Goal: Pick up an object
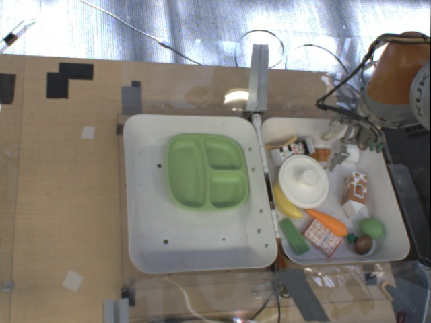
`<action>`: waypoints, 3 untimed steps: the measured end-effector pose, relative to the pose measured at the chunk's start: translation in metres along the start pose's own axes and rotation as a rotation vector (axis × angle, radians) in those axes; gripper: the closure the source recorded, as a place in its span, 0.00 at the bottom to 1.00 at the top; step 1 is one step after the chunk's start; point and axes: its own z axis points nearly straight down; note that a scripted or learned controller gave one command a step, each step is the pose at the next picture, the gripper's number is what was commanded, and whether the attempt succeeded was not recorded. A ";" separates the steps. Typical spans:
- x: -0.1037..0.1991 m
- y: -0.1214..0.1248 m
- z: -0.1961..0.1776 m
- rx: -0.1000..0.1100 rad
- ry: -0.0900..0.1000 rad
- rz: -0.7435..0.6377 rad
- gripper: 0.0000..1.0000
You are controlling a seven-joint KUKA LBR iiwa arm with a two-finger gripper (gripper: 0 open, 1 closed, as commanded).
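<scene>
Camera view: gripper (341, 155) above right bin (397, 210), beside white lid (304, 180)

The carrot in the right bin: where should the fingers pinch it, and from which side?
Probably across the middle of the carrot, coming straight down from above. It lies flat and slanted, thin enough to span, though a banana and checkered box crowd its sides.

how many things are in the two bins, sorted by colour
Green: 3, the divided plate, the flat stick, the round fruit
White: 2, the round lidded dish, the small carton
Yellow: 1, the banana
Orange: 1, the carrot
Brown: 1, the small ball
Mixed print: 2, the checked packet, the dark packet
Total: 10, as far as the clutter lets me tell
</scene>
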 end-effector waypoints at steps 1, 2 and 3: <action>0.045 -0.024 0.013 0.001 -0.022 -0.066 0.00; 0.089 -0.025 0.012 0.001 -0.026 0.091 0.00; 0.083 -0.024 -0.004 0.002 -0.047 0.085 1.00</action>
